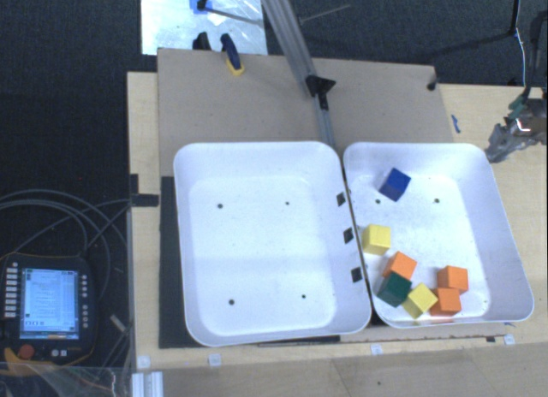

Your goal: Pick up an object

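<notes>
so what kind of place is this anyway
Likely a robotics lab test bench. Two white bins sit side by side, the right bin holding coloured blocks such as a blue block; a teach pendant with cables lies at left; the pincer reaches in from the right.

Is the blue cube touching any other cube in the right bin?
No, the blue cube sits alone near the back of the right bin, with bare white floor between it and the nearest yellow cube.
</notes>
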### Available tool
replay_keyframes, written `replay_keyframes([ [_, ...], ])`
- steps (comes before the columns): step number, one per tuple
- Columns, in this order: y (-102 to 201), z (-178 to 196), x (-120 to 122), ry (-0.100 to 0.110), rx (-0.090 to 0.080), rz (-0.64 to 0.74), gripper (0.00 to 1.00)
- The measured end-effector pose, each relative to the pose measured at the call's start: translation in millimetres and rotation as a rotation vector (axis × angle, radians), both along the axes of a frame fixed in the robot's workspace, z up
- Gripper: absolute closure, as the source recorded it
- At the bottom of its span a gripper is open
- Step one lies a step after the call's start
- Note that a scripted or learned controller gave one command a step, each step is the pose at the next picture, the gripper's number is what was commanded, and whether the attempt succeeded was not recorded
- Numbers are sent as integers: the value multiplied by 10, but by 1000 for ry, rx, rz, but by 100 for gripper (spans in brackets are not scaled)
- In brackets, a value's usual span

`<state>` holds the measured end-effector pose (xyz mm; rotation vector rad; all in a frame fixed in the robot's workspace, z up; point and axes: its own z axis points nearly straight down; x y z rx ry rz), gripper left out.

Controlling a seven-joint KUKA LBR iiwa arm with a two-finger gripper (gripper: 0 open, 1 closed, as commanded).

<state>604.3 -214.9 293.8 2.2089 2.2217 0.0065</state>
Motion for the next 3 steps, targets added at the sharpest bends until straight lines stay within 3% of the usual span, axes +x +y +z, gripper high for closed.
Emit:
replay_keyframes([
  [1,491,15,-11,6,4,4,100],
  [3,1472,-191,-266,9,5,4,100],
])
